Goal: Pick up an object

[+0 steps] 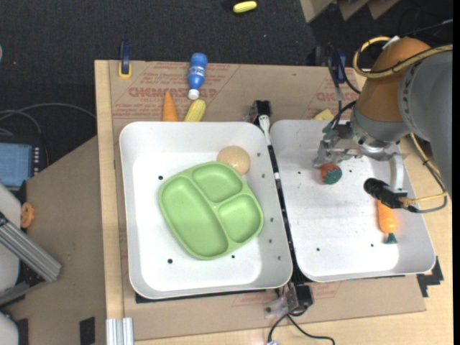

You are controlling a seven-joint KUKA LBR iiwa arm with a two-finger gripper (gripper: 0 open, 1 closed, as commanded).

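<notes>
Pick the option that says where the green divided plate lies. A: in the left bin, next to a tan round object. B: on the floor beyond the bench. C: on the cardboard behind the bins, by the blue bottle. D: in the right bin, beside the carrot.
A: the green divided plate rests on the floor of the left bin, with the tan round object at its far edge.

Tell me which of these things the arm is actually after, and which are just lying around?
In play, in the right bin:
gripper
small red-and-green object just below it
toy carrot

Lying about:
green divided plate
beige ball
blue bottle
yellow piece on the floor
</notes>
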